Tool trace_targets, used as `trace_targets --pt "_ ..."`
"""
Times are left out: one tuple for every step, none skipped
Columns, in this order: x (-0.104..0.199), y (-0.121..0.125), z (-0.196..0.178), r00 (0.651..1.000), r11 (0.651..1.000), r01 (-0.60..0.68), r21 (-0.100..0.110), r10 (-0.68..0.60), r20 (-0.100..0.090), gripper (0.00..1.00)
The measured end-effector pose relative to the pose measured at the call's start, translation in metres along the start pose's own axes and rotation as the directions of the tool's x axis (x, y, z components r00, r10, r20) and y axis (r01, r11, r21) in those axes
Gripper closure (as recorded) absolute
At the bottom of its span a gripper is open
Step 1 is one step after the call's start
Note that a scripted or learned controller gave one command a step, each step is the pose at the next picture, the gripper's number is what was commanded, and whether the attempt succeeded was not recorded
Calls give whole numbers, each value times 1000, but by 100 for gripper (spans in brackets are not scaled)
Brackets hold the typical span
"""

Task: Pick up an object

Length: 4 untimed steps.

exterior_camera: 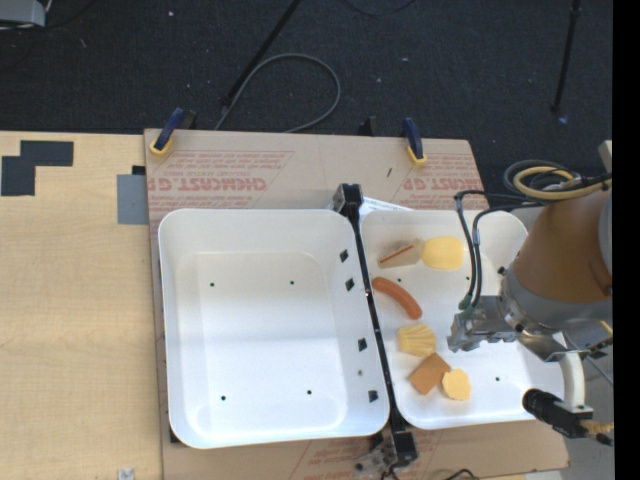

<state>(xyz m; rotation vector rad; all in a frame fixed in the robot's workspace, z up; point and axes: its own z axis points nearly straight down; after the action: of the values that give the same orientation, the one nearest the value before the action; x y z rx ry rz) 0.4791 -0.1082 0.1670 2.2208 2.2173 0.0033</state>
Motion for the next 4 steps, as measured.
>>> trace_targets --pt "1 5 -61 1000 1000 2 -1 -2 0 100" --pt "1 6 -102 1000 1000 1 1 -1 0 100" --pt "43 29 -104 1000 1000 5 4 -5 -1 100" --pt "91 58 -84 1000 1000 5 6 -5 -1 100"
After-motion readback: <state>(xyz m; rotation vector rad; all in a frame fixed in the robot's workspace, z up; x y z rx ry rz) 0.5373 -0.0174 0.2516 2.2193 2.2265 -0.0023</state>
